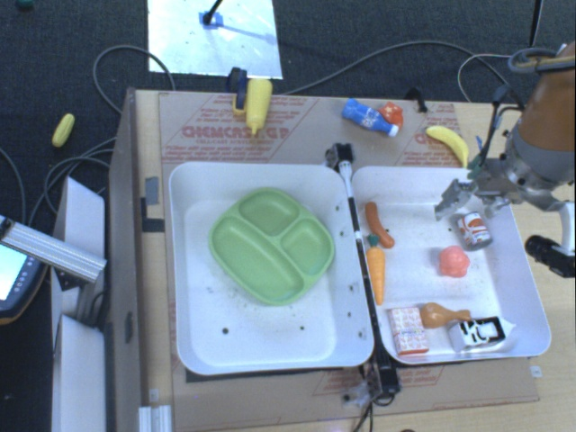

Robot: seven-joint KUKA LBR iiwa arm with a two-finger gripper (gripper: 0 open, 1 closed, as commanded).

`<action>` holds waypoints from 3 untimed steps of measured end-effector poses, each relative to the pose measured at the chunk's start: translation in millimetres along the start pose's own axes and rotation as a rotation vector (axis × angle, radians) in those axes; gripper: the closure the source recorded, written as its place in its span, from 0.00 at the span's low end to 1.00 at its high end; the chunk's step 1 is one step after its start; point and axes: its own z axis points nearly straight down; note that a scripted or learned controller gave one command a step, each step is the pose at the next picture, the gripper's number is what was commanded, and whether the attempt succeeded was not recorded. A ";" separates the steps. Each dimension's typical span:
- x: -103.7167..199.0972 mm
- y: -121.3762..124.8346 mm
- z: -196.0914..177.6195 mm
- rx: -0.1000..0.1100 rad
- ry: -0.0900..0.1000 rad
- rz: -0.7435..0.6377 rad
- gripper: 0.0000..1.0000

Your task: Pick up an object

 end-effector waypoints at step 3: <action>-31.6 -18.2 135.5 -0.003 -0.001 0.002 1.00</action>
